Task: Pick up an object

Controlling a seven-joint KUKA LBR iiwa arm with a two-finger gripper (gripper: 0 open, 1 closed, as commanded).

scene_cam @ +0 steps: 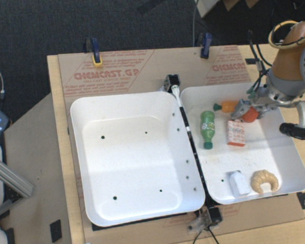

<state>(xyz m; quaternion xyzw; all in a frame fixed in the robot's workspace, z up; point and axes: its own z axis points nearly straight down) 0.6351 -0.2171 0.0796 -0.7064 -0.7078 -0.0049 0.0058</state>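
Observation:
The right bin [296, 156] holds several items. A green bottle [207, 128] lies left of centre. A small orange piece [228, 106] sits near the back, and a red and white packet [236, 133] lies in the middle. A white block [238, 183] and a tan croissant [265, 181] rest near the front wall. My gripper [244, 110] hangs low over the back right of this bin. It is right beside a red-orange object [252, 116] and partly covers it. Whether it touches or holds that object is not visible.
The left bin [83, 151] stands beside the right one, a black hinge strip [188, 137] between them. Blue clamps [94, 47] [205, 44] grip the board's back edge. The grey arm with its orange band [290, 53] and cables crosses the right bin's far right side.

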